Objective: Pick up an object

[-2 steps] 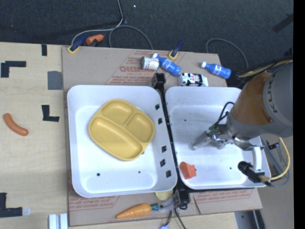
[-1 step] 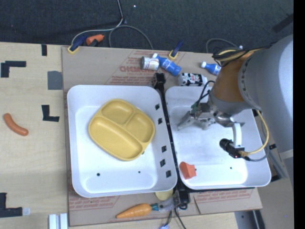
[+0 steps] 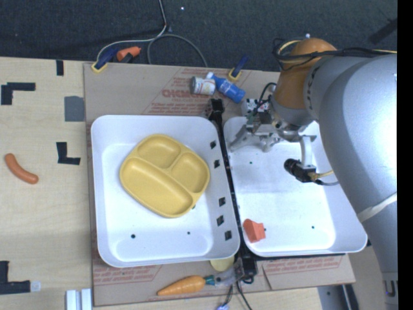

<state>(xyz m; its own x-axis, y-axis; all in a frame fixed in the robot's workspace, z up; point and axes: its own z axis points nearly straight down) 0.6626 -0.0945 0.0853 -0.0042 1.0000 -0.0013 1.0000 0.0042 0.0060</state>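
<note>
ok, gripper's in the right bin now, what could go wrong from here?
1. The gripper sits at the right bin's top-left corner, far from the orange block near the bottom-left edge; closing here likely grabs nothing.
2. The block lies close to the divider wall, so a finger may hit the wall.
3. The yellow divided plate is wide and flat, hard to pinch.

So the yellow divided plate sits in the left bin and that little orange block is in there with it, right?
Not quite. The yellow divided plate does sit in the left bin, but the camera view shows the orange block in the right bin, near its front left corner.
</note>
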